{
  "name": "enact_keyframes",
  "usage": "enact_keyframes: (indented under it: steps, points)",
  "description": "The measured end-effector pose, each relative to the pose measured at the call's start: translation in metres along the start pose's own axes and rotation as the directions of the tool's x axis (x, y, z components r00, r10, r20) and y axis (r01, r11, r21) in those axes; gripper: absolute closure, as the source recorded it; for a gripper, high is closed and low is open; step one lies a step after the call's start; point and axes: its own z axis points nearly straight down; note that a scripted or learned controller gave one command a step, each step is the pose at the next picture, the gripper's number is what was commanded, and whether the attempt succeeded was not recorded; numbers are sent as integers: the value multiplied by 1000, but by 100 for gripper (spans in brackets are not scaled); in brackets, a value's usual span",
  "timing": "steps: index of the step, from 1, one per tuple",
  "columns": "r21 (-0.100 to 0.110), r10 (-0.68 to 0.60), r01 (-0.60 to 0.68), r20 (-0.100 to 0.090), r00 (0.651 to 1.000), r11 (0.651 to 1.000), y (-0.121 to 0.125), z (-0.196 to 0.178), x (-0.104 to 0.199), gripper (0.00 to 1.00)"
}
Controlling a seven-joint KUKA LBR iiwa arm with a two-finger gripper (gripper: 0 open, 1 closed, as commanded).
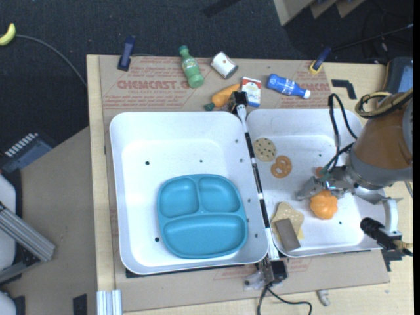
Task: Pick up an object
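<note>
Left bin (131, 176): blue tray (201, 215) | right bin (302, 125): cookie (264, 148), pretzel (281, 167), orange (323, 205)

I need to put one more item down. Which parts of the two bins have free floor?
Left bin: bare floor behind and left of the blue tray. Right bin: a bare strip behind the cookie and pretzel. Its front is crowded: orange, sandwich and gripper.

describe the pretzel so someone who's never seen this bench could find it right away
Look in the right bin, on its left half near the divider between the bins. The pretzel lies just below and right of the round cookie. It is the reddish-brown twisted loop with holes; the cookie is a solid speckled disc.
</note>
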Motion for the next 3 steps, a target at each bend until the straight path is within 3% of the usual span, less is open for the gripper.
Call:
enact_keyframes:
  steps: [1, 2, 3]
  points:
    - [-1, 0, 0, 0, 1000, 1000, -37, 0, 24, 0]
    - [-5, 0, 0, 1, 1000, 1000, -36, -11, 24, 100]
    - [-1, -2, 2, 0, 1000, 1000, -4, -100, 104, 100]
